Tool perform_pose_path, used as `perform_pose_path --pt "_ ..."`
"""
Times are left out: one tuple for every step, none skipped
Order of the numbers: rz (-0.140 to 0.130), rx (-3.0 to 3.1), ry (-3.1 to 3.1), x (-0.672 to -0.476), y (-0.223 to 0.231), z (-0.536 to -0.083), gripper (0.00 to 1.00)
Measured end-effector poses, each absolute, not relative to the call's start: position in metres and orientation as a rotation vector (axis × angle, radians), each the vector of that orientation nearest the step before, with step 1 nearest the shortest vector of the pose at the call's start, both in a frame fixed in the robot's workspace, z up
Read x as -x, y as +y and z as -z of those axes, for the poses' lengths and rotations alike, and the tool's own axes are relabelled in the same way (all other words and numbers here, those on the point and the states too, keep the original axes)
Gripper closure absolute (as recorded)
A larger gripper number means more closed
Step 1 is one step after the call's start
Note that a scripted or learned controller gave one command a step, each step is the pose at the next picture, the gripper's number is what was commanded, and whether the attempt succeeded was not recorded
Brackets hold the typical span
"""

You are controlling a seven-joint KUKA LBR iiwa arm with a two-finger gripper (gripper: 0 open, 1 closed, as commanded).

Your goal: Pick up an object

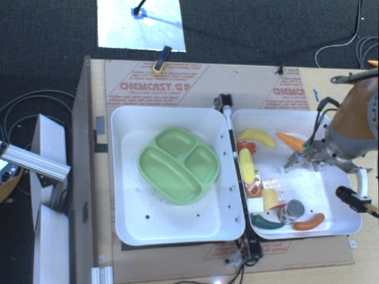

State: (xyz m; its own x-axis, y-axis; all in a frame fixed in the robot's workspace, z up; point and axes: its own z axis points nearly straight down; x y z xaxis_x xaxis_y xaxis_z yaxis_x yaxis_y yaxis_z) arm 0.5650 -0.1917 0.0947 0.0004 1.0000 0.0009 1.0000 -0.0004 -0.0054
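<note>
Gripper [298, 158] hangs over the middle of the right bin [340, 215], reaching in from the right side; whether it is released or clenched cannot be told, and nothing can be made out in its grasp. Just beside it, toward the bin's far edge, lies an orange carrot [290, 139], tip pointing to the bin's left. Left of the carrot, near the far left corner, rests a yellow banana [257, 136]. Below that, along the left wall, a corn cob [246, 165] lies lengthwise, with a red-and-white packet [254, 188] at its near end and a small yellow block [271, 198] just beside the packet. Toward the near edge sit a grey can [294, 208], a dark green vegetable [266, 222] in the near left corner, and a reddish sausage [309, 221] to the right of the can.

The left bin [133, 218] touches the right one along a shared edge and carries a green divided plate [179, 165] at its middle. Both bins sit on a cardboard sheet [177, 81] printed with red lettering. A yellow-and-blue tool [160, 61] lies at the cardboard's far edge.
</note>
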Motion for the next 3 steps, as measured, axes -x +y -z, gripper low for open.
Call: perform_pose_path --pt "0.008 2.216 -2.237 -0.621 -0.157 -0.126 0.00" --pt "-0.003 2.222 -2.220 -0.580 -0.175 -0.114 0.00" --pt "-0.002 2.222 -2.218 -0.523 -0.179 -0.131 0.00"
